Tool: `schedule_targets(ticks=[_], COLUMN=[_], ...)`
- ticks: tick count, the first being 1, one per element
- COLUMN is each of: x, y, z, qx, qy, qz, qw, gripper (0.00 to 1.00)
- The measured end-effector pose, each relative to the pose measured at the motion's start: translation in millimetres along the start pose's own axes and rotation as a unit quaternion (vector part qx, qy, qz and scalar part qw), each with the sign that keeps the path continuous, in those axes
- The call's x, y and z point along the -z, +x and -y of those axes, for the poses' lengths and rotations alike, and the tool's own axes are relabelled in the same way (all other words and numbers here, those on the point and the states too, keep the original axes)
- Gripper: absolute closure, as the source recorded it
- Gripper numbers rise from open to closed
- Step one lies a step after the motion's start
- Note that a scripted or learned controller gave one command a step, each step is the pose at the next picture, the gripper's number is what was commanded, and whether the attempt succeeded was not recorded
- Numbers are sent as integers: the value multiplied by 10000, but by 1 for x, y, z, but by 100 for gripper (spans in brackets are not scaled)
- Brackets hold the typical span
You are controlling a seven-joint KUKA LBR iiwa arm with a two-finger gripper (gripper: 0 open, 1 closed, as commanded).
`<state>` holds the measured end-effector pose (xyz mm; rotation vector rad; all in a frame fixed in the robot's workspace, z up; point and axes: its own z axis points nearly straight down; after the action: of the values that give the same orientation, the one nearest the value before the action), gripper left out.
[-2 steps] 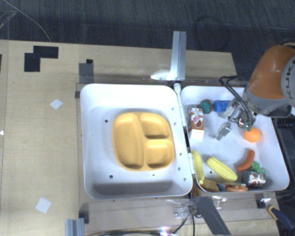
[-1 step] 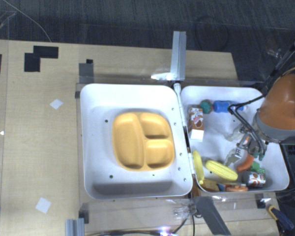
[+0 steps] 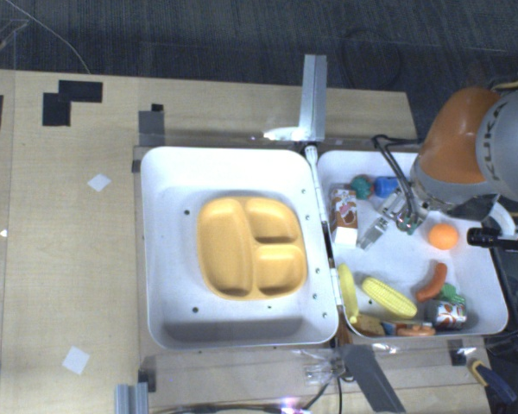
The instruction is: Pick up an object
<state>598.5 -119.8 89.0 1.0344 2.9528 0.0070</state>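
In the left bin [image 3: 160,257] sits a yellow divided tray [image 3: 249,247]; right bin [image 3: 498,296] holds toy food, corn [image 3: 388,297], orange ball [image 3: 444,236]; gripper [image 3: 382,228] hovers above, fingers spread, holding nothing; pick not yet done.

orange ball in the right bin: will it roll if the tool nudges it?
Probably. The small round orange ball sits alone on the flat floor of the right white bin, so nothing would stop it. Its smooth curve may slip from the tool.

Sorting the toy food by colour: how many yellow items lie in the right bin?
2: a banana along the right bin's left wall, and a corn cob beside it. Others may be hidden under the arm.
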Motion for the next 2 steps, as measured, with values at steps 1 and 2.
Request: schedule_targets(ticks=[1, 2], x=[-1, 10], y=[-55, -46], z=[-27, -45], qx=[168, 284], qy=[31, 50], qz=[-42, -41], qw=[9998, 9996], gripper=[0, 0])
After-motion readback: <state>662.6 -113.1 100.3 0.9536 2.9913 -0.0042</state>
